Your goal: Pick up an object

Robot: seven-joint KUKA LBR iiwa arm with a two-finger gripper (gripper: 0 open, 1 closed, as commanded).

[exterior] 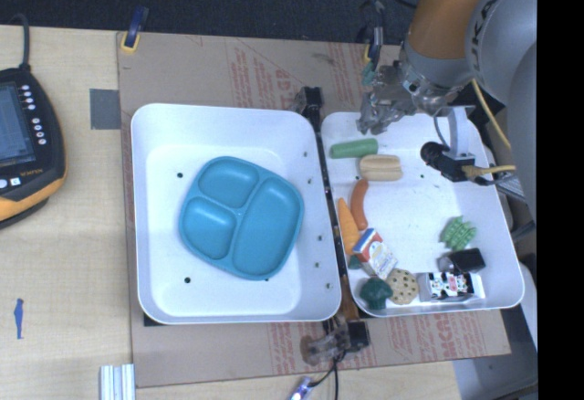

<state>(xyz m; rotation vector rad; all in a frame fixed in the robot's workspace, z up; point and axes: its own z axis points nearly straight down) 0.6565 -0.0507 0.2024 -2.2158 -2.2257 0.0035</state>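
End effector (371,121) hovers just above green cucumber (353,149), fingers unclear.

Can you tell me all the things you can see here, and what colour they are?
left bin: 1, white, left of bench
divided plate: 1, blue, in left bin
right bin: 1, white, right of bench
pickle: 1, green, right bin, top
bread roll: 1, tan, below pickle
sausage: 1, red-brown, right bin, left side
carrot: 1, orange, beside sausage
cookie: 1, tan, bottom edge
leafy piece: 1, green, right side
handheld controller: 1, black and orange, far left
gripper: 1, grey, above the pickle
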